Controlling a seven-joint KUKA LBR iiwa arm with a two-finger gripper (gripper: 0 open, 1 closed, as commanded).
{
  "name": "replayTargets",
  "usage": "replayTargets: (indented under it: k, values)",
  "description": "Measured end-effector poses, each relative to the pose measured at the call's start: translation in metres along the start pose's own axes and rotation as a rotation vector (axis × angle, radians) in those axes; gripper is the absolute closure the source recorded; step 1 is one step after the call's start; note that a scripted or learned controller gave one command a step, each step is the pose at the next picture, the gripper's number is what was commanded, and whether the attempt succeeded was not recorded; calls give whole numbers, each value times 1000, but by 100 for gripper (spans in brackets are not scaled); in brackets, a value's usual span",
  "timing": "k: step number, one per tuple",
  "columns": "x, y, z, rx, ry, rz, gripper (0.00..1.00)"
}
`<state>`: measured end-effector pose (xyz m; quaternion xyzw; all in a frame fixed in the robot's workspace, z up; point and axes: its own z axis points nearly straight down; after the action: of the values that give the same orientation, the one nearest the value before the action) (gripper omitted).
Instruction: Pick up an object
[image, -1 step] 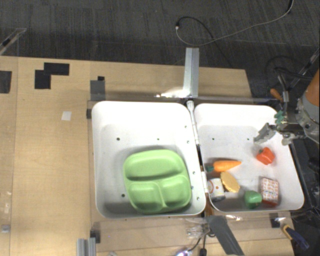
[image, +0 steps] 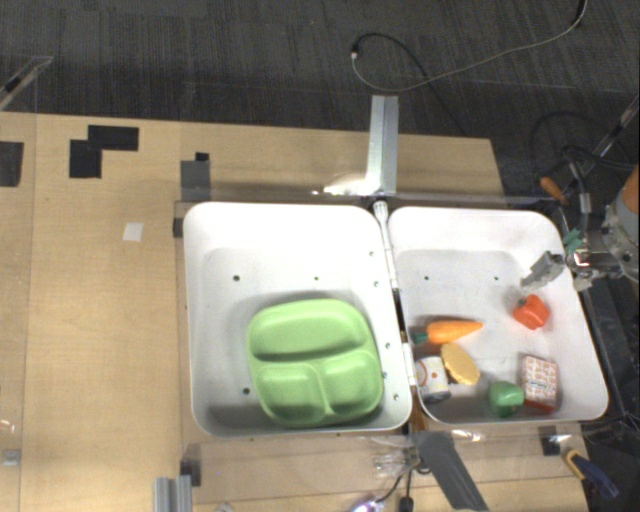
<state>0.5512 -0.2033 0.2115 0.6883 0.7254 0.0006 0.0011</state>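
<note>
Item: approach step; my jaws (image: 545, 268), grip state unreadable, hover in the right bin (image: 470, 250), the red-orange object (image: 532, 312) just at their six o'clock; next: descend and close.

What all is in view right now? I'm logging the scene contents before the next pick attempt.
Bins: 2, white, side by side on the bench.
Divided tray: 1, green, left bin.
Toy carrot: 1, orange, right bin, left part.
Small can: 1, white with red, beside the divider.
Oval piece: 1, yellow, below carrot.
Round item: 1, green, front.
Small box: 1, red-patterned, front right.
Round item: 1, red-orange, right.
Gripper: 1, grey, above the red-orange item.
</note>
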Motion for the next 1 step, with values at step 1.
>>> replayTargets:
  k: [1]
  values:
    - [-2,10,97,0,0,6,0]
